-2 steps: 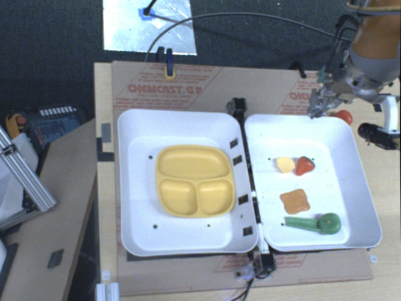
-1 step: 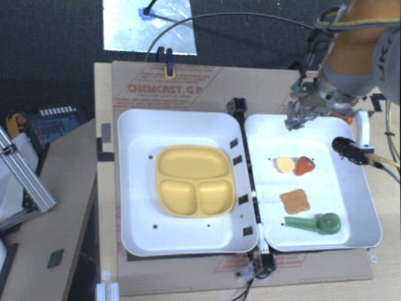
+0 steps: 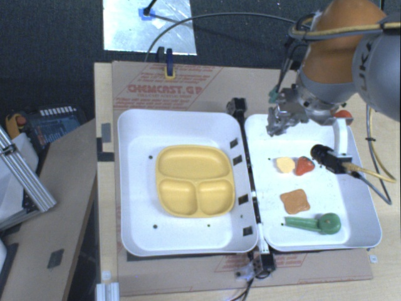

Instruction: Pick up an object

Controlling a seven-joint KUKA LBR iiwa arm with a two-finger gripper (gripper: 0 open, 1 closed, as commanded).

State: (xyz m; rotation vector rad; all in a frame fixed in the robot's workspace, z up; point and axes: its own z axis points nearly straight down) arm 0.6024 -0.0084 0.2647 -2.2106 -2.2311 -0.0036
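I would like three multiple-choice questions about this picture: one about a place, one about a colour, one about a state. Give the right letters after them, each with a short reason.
1. Where does the yellow divided tray lie?
A. in the left bin
B. in the right bin
C. on the cardboard outside the bins

2. What colour is the tool with the round head at the near edge of the right bin?
A. blue
B. green
C. white

3. How does the gripper stand to the objects in the right bin?
A. it lifts the orange square piece
B. it presses on the yellow tray
C. it is at the far end of the bin, apart from them

Answers:
1 A: the tray sits in the middle of the left bin.
2 B: handle and head are both green.
3 C: the orange square piece and the others lie nearer the camera.
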